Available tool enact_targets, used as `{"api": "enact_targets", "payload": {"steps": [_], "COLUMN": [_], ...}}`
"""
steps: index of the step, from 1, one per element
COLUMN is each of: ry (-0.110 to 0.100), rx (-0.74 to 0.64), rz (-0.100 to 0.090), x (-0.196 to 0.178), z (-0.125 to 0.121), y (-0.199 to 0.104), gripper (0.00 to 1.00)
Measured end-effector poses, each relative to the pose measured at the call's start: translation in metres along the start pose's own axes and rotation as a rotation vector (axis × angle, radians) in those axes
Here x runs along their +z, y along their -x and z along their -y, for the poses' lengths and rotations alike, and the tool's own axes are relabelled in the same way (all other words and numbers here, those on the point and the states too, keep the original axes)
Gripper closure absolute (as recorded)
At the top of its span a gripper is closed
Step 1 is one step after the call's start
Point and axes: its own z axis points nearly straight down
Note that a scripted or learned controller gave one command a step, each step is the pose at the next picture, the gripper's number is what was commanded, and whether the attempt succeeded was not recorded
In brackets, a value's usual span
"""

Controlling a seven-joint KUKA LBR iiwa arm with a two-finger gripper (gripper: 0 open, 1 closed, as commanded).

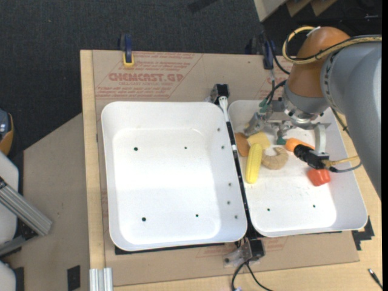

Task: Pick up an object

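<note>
The arm (339,71) is seen lowered over the back of the right bin (303,217), so the step in hand is judged to be the reach toward a grasp. The gripper (276,126) is placed low among the objects, just behind the yellow corn cob (253,157); whether anything is gripped cannot be told, since the wrist hides that part. A lift is called for next only once one item is isolated, because the pieces lie crowded and touching. The left bin (163,174) is seen with nothing but small dark dots on its floor. The right bin's contents are gathered at its far end: the corn cob lies lengthwise near the dividing wall, a tan ring-shaped piece (276,158) touches it, a brown piece (242,143) sits by the wall, and an orange carrot-like piece (297,144) and a small red-orange piece (319,176) lie to the right.
</note>
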Motion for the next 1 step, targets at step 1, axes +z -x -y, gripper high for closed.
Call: {"api": "enact_targets", "payload": {"steps": [1], "ry": [-0.003], "rx": [0.006], "rz": [0.0], "x": [0.0008], "z": [0.056], "y": [-0.0085], "gripper": [0.0]}}
